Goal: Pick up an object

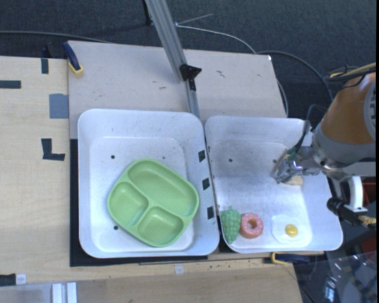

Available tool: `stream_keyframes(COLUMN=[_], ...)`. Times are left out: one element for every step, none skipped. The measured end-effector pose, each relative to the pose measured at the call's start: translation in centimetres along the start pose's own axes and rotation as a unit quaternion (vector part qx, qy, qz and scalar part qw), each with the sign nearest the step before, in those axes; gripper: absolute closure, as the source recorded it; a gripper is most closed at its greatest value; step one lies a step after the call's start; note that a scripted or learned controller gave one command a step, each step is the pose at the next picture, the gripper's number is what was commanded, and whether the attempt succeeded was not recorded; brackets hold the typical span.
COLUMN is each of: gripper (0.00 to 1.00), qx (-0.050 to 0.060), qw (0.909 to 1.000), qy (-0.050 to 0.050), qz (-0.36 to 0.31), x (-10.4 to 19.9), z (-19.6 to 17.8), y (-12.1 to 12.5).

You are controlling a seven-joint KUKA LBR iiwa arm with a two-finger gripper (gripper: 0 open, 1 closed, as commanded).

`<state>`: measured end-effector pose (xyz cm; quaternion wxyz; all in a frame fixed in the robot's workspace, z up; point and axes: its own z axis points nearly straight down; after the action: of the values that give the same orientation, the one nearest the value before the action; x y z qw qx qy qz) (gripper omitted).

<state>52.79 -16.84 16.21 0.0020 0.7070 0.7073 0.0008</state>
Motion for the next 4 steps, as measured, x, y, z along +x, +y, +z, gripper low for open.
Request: stream_keyframes(gripper=[1.00,1.00,1.00,1.00], qx=[-0.001,0.002,0.003,0.003], qw=[1.0000,1.0000,1.0000,1.0000], qy=[0.000,0.001,0.002,0.002], qz=[-0.001,0.000,-0.003,-0.003], x=[-0.4,-0.4,4.3,9.4], z=[-6.2,-6.1,-5.2,-4.3], y=[0.4,0.4,1.8,3.4])
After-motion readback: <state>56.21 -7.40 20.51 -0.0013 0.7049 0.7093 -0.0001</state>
